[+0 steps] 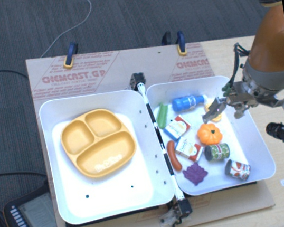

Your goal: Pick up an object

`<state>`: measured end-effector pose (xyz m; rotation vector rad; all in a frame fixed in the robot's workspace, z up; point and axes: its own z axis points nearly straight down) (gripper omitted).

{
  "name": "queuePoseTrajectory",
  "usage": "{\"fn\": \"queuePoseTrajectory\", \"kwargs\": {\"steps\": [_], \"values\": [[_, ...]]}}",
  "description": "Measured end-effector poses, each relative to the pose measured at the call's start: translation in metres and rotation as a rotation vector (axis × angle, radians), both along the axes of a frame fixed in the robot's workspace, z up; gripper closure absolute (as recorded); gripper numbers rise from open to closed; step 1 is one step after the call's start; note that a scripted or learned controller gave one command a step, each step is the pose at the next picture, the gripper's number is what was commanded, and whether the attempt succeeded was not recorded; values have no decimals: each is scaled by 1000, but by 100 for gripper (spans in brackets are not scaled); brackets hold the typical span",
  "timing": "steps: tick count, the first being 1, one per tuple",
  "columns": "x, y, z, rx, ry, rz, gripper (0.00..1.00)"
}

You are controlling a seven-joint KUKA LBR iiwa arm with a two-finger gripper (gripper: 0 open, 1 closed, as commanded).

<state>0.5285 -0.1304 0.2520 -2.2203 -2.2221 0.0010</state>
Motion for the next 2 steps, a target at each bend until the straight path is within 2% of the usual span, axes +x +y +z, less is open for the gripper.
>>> {"fn": "queuePoseTrajectory", "kwargs": {"steps": [1, 2], "values": [[44, 0, -128, 0, 3, 0, 0], [68, 15, -161, -1, -10, -1, 0]]}}
